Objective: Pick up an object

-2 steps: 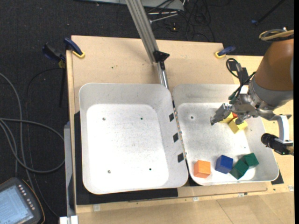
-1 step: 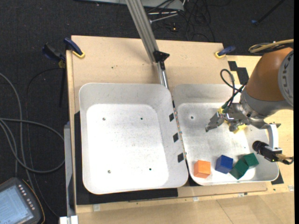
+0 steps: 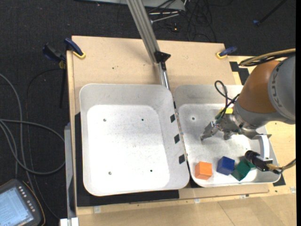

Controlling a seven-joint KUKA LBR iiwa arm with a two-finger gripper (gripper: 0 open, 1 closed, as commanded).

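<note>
Wooden bench carrying two shallow white bins side by side; left bin broad and bare-floored, its raised rim touching the right bin along a seam marked by small black tabs. Grey arm with orange band entering from the right, filling the right bin's far right side; open floor left toward the seam and upper left of that bin. Slanted metal pole crossing the bench from the top, ending near the bins' shared corner — clear of the arm. Gripper low over the right bin's middle, fingers spread apart, nothing between them. Three blocks clustered along the near rim — orange block, blue block, green block; blue and green just beside each other, green close under the arm's black fitting; orange standing slightly apart, nearest the seam.
</note>
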